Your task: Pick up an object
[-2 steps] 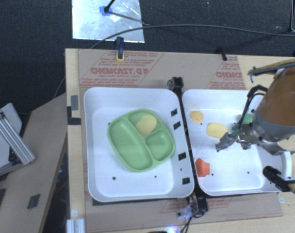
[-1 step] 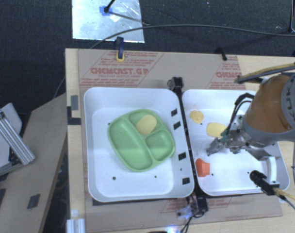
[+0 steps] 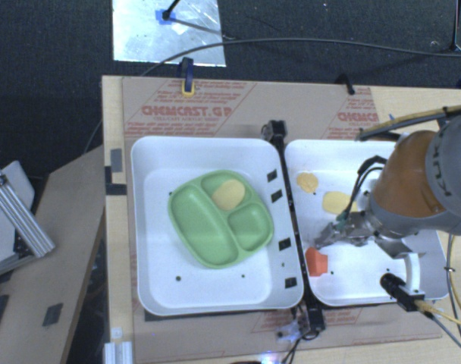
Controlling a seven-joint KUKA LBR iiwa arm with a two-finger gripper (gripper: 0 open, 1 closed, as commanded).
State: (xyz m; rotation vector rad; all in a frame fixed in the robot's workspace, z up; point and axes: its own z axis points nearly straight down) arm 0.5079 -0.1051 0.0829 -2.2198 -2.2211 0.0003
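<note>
Two shallow white bins are sitting side by side on a bench topped with brown printed cardboard, against a dark carpeted floor. The left bin (image 3: pixel 151 203), smooth plastic with rounded corners, is holding a green divided plate (image 3: pixel 204 230), oval and glossy, with three compartments. A pale yellow round piece (image 3: pixel 229 194) is lying in the plate's upper compartment. The right bin (image 3: pixel 329 158) is carrying three loose things: a flat yellow piece (image 3: pixel 307 182) near its upper left, a second yellow oval piece (image 3: pixel 336 201) just below and to the right of it, and an orange-red block (image 3: pixel 316 262), squarish and matte, near the bin's left wall toward the lower edge. The grey arm, with its orange band, is reaching in over the right bin. Its gripper (image 3: pixel 327 236) is hanging low, just above the orange-red block and below the second yellow piece; whether the claw is open or closed cannot be told, and nothing is showing between its tips. A crinkled silver sheet (image 3: pixel 139 21) is lying on the floor beyond the bench. A blue-and-yellow clamp (image 3: pixel 187 76) is gripping the cardboard's far edge.
</note>
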